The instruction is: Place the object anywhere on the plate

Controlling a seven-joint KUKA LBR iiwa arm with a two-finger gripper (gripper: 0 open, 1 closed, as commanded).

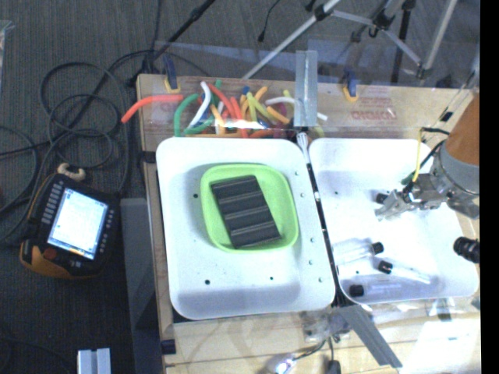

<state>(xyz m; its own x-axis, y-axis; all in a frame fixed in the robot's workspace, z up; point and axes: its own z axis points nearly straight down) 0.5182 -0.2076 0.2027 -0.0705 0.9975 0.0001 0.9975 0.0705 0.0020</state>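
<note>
Red writing is printed on the worktop [234, 341] strip at the upper right of the frame, but it is too small to be read. A lit screen is shown on the handheld pendant [66, 228] at the left, also unreadable.

The gripper [394, 201] is seen at the right, over the right bin [448, 287]. Whether its jaws are apart or together cannot be told, and nothing is seen between them.

Two white bins are counted. In the left bin [234, 294] one green plate [288, 209] is placed, and one dark ribbed block [245, 210] is lying on it, near its centre. Three clear tubes with black caps [378, 269] are lying in the lower part of the right bin.
</note>
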